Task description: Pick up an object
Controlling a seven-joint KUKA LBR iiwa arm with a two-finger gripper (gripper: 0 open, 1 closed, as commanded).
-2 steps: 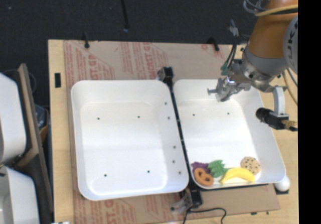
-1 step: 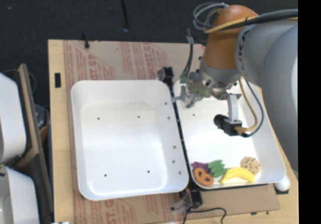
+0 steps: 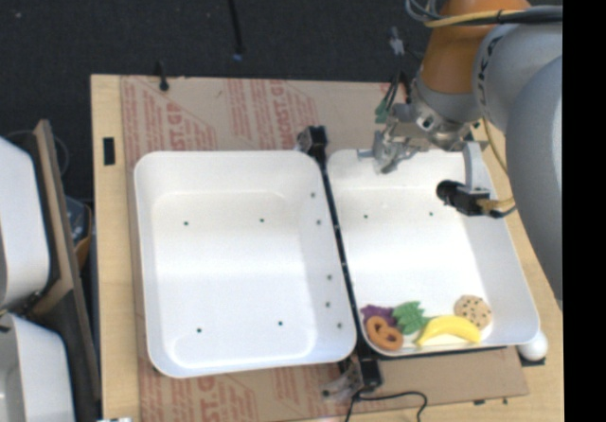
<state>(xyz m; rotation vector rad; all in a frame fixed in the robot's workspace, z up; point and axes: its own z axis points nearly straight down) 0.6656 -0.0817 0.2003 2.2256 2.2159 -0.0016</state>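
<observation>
Several small toys lie along the near edge of the right bin (image 3: pixel 426 250): a yellow banana (image 3: pixel 448 330), a round cookie (image 3: pixel 472 310), a green leafy piece (image 3: pixel 409 315), a purple piece (image 3: pixel 376 314) and an orange pretzel (image 3: pixel 383 334). My gripper (image 3: pixel 389 157) hangs over the far left part of the right bin, well away from the toys. Nothing shows between its fingers.
The left bin (image 3: pixel 237 259) sits beside the right one, their rims meeting at a dark divider (image 3: pixel 333 240). Both rest on a cardboard sheet (image 3: pixel 208 117). White equipment stands at the far left (image 3: pixel 24 221).
</observation>
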